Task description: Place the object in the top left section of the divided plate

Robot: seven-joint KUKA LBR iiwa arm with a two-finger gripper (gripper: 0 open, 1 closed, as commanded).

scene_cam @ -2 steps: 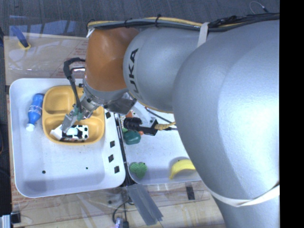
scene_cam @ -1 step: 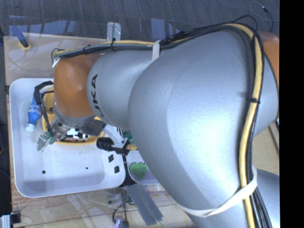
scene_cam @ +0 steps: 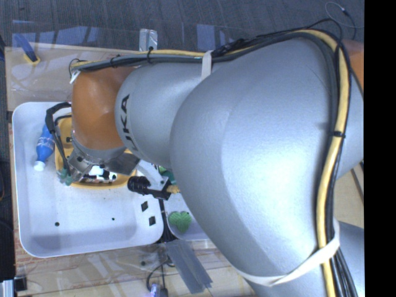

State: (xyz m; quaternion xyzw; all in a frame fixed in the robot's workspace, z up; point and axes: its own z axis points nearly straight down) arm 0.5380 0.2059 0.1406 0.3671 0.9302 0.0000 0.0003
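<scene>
Now, arm: you see the grey KUKA arm (scene_cam: 247, 153) reaching from the right, its bulk covering most of the right bin and the far half of the left one.
Orange band: smooth, rounded, at (scene_cam: 93, 110), just above the wrist, hanging over the left bin.
Gripper: low over the left white bin, around (scene_cam: 86, 173); you cannot tell how it stands, since the wrist hides it.
Left bin: shallow, glossy white plastic with rounded corners (scene_cam: 74, 228); its near half lies bare apart from a few small dark specks.
Divided plate: a yellow rim (scene_cam: 93, 184) peeks out beneath the wrist; its sections are hidden, so you cannot tell which one lies under the gripper.
Object: likely the small black-and-white piece (scene_cam: 99, 176) right at the gripper, over the yellow rim; whether it is held is unclear.
Blue bottle: slim, plastic, white-capped (scene_cam: 44, 144), long axis running near to far, just left of the gripper.
Green item: rounded, leaf-like (scene_cam: 180, 220), in the right bin near the divider.
Key relation: the plate sits directly below the gripper, so, judging from this, any placing move is mostly downward.
</scene>
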